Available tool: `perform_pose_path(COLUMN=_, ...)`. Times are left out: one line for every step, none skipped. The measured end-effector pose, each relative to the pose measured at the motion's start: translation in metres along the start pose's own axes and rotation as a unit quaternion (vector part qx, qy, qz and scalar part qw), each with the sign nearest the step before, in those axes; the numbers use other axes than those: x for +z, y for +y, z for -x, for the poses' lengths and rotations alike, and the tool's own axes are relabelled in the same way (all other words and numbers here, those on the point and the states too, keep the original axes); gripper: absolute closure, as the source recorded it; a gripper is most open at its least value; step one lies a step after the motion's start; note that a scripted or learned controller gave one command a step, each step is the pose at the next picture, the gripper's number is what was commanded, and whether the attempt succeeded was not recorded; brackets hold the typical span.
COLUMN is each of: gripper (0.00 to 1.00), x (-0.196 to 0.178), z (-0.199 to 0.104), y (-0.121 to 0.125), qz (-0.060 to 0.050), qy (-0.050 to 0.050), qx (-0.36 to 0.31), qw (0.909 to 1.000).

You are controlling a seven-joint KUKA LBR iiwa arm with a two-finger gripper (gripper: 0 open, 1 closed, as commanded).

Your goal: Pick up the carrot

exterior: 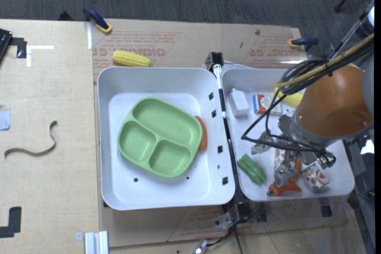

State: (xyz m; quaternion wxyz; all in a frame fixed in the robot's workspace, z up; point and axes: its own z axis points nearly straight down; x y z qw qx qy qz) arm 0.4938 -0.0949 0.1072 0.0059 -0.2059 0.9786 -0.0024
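Gripper (290, 171) hangs low in the lower right of the frame, inside the right bin (344, 190), fingertips just above the carrot (284, 188); carrot lies at the bin's lower edge, orange, pointing left. Finger spread: cannot tell, wrist and cables mask the tips; nothing seen pinched between them. Risks, as judged: small carton (317, 176) touches or nearly touches the carrot on its right, so a closing grasp could catch the carton instead; green pepper (252, 168) lies just left; carrot sits close to the bin wall, so one finger may strike the wall and the carrot roll away
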Motion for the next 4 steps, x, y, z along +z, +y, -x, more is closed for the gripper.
perform_pose_path(gripper=0.00, x=0.016, z=0.017, y=-0.009, qz=0.002, qy=0.004, qx=0.292, qw=0.9564)
perform_pose_path(gripper=0.00, x=-0.085, z=0.019, y=0.060, qz=0.002, qy=0.004, qx=0.222, qw=0.9751)
perform_pose_path(gripper=0.00, x=-0.084, z=0.120, y=0.082, qz=0.002, qy=0.004, qx=0.213, qw=0.9770)
perform_pose_path(gripper=0.00, x=0.015, z=0.099, y=0.172, qz=0.002, qy=0.004, qx=0.207, qw=0.9783)
